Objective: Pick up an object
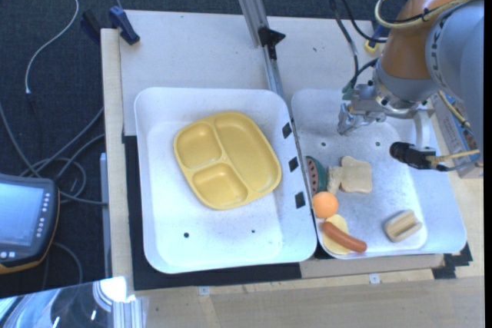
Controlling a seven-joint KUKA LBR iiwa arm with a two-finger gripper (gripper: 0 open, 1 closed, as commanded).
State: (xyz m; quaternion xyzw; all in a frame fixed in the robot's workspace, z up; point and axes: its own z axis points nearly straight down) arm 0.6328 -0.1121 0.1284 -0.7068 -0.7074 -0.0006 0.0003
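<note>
We look down on a counter (192, 34) with two white bins. The left bin (154, 165) holds a yellow divided tray (227, 159). The right bin (438, 196) holds toy food along its near side: a toast slice (355, 175), a watermelon wedge (312, 173), an orange (325, 204), a sausage (344, 236) on a banana (335, 239), and a bread roll (403, 225) to the right. The claw (350, 121) hovers over the far part of the right bin, apart from the food, holding nothing; we cannot tell how wide it stands.
</note>
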